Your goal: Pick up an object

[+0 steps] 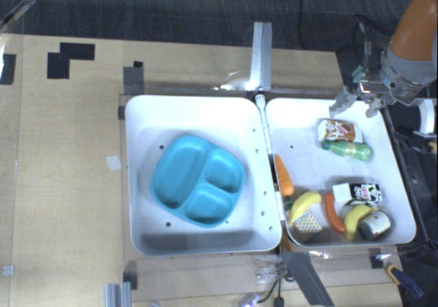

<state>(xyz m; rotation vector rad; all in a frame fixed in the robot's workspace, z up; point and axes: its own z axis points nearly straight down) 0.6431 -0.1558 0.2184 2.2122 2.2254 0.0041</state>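
Note:
My gripper [356, 104] hangs over the back edge of the right bin [301, 121], open, its two fingertips spread wide with nothing between them. Just in front of it lie a small snack packet [339, 130] and a green bottle [350, 151] on its side. Further forward in the same bin are an orange carrot [284, 176], a yellow banana [304, 204], a red sausage-shaped piece [333, 213], a black-and-white carton [361, 193], a second banana [355, 219] and a silver can [375, 225].
A blue divided plate [198, 179] lies in the left bin [140, 162]. A metal post [262, 56] stands at the back where the two bins meet. Cables run along the dark floor behind the bench.

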